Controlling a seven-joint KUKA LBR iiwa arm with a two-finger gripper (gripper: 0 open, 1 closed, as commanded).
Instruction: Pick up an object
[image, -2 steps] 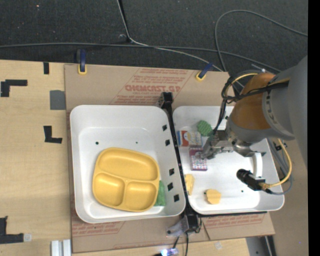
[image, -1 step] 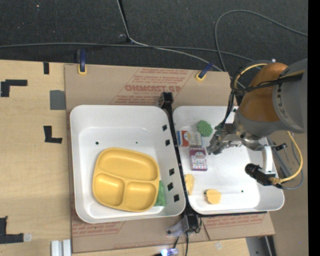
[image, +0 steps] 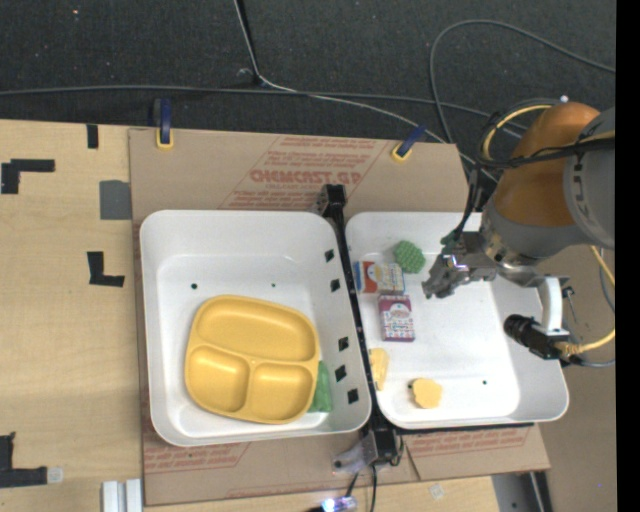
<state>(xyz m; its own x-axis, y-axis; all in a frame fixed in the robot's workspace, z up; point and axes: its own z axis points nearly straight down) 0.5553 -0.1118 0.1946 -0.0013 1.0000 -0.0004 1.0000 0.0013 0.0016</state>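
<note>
My gripper (image: 441, 280) hangs over the right bin (image: 500, 340), just right of its objects, and nothing shows between its fingers. A green textured piece (image: 408, 253) lies to its upper left. A small red and white box (image: 384, 276) and a pink and white carton (image: 397, 319) lie left of it. Near the bin's front a yellow piece (image: 426, 393) lies on the floor, and another yellow piece (image: 379, 366) leans against the left wall.
The left bin (image: 160, 300) holds a yellow divided plate (image: 252, 358) with a green item (image: 322, 388) at its right edge. A black divider (image: 345, 290) runs between the bins. Cables loop above the arm and along its right side.
</note>
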